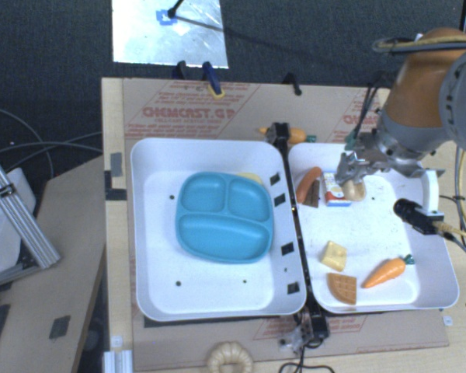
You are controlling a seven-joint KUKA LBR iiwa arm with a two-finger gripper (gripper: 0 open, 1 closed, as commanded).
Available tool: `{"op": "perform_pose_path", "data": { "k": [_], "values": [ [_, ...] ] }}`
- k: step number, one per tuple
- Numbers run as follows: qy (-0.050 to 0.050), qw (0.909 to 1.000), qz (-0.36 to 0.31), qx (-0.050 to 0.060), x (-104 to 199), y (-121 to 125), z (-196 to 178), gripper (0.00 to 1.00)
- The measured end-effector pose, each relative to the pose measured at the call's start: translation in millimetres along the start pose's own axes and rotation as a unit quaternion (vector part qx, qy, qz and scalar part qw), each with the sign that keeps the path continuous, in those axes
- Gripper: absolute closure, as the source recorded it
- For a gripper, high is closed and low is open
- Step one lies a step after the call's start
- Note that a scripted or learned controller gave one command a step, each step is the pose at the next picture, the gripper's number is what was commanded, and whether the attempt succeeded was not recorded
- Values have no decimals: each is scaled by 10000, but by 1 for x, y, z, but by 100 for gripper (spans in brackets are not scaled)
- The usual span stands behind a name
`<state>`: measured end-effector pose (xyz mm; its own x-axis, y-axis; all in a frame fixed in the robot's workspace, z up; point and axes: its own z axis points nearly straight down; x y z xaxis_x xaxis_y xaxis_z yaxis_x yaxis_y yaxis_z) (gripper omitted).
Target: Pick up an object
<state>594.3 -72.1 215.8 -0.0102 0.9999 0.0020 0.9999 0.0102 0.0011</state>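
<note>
We see the gripper [349, 179] low in the right bin [439, 282], crowded by a carton [338, 198] and sausage [307, 183]; its grasp we cannot tell.

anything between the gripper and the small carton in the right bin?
Nothing visible. The gripper sits directly over the small carton at the back of the right bin. A hot dog lies just left, beside the carton, not over it.

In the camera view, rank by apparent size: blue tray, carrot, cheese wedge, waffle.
1. blue tray, by far the largest.
2. carrot.
3. waffle and cheese wedge look about equal; I won't rank them.
</note>
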Motion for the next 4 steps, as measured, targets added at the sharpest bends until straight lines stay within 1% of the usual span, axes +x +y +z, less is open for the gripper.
{"op": "perform_pose_path", "data": {
  "k": [1,2,3,4],
  "values": [
    [-4,10000,12,-11,25,12,-9,100],
    [-14,10000,45,3,24,0,-1,100],
    [-11,10000,48,-6,18,-4,-16,100],
    [-15,10000,50,2,17,0,2,100]
  ]
}}
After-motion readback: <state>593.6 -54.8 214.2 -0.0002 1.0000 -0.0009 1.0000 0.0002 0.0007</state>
